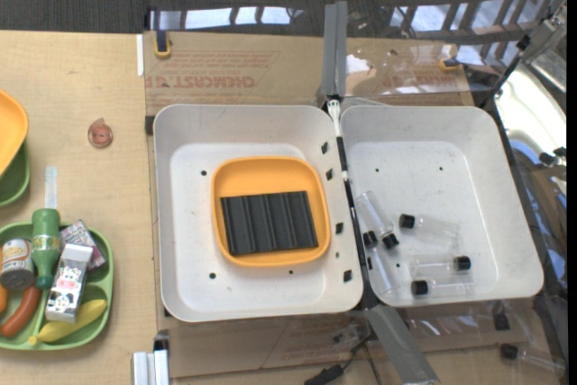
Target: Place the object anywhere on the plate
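An orange, rounded-square plate (270,176) lies in the middle of the left white bin (180,221). A black ribbed rectangular block (270,223) rests flat on the plate, covering most of its centre and front. In the right white bin (424,140), several clear vials with black caps (407,220) lie scattered near the front left corner.
On the wooden bench at the left, a green tray (99,284) holds toy food and a green bottle (45,243). An orange bowl (9,135) sits at the left edge and a small pink item (100,133) beside it. Cardboard (216,77) lies behind the bins.
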### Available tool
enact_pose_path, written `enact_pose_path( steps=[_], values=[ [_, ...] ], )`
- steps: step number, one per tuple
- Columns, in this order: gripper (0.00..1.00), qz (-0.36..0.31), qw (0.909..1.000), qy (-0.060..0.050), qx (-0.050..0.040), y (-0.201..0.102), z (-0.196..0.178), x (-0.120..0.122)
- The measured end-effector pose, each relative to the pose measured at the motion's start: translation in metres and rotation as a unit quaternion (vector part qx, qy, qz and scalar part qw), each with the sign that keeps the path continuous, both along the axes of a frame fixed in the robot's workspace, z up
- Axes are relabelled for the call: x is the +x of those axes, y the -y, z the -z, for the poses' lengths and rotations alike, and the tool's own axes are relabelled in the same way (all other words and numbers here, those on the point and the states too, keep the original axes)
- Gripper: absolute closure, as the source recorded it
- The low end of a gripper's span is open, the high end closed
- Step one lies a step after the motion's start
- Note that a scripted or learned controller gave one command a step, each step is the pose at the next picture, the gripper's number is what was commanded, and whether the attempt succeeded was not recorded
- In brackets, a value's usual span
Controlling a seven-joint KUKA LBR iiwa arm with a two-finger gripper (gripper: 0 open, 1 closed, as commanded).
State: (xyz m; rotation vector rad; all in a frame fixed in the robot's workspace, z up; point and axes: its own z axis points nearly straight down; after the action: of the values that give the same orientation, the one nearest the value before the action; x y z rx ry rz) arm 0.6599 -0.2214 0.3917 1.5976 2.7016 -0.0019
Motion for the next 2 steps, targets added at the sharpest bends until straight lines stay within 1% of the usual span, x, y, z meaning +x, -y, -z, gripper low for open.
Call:
enact_pose_path(
  steps=[1, 2],
  values=[
    [1.00, -0.123, 0.9924, 0.000, -0.0002, 0.0003, -0.0501, 0.0000],
    [0.00, -0.124, 0.9923, 0.000, -0.0002, 0.0001, -0.0501, 0.0001]
  ],
)
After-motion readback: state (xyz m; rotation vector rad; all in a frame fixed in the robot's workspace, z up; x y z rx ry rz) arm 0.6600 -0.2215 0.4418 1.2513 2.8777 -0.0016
